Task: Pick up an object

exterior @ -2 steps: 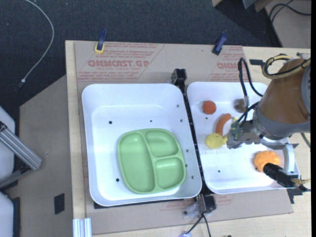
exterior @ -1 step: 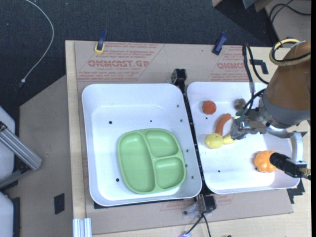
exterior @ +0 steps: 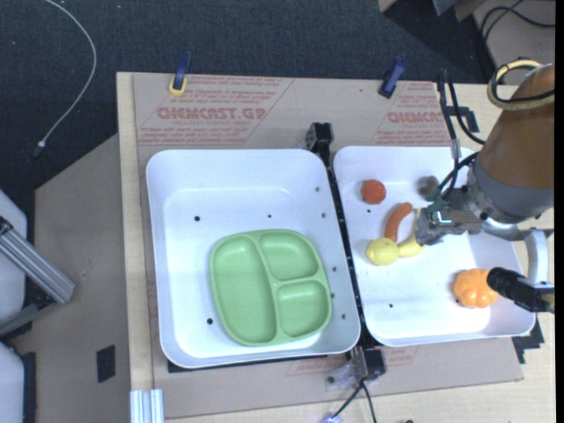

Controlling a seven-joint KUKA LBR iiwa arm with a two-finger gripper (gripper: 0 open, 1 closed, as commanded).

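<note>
place: robotics lab | evidence: clamped bench (exterior: 264, 104), 2 bins (exterior: 176, 236), cables (exterior: 70, 25)

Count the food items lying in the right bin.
4: a red tomato at the upper left, an orange sausage below it, a yellow piece lower still, an orange pepper lower right. The arm may hide others.

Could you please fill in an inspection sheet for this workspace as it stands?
Surface: board bearing left bin and right bin.
Job's things: tomato, sausage, lemon, pepper in right bin.
Clutter: green tray in left bin.
Grippers: end effector low beside sausage; grip unclear.
Cables: white cable on floor; wires by arm.
Surroundings: dark carpet, clamps.
</note>
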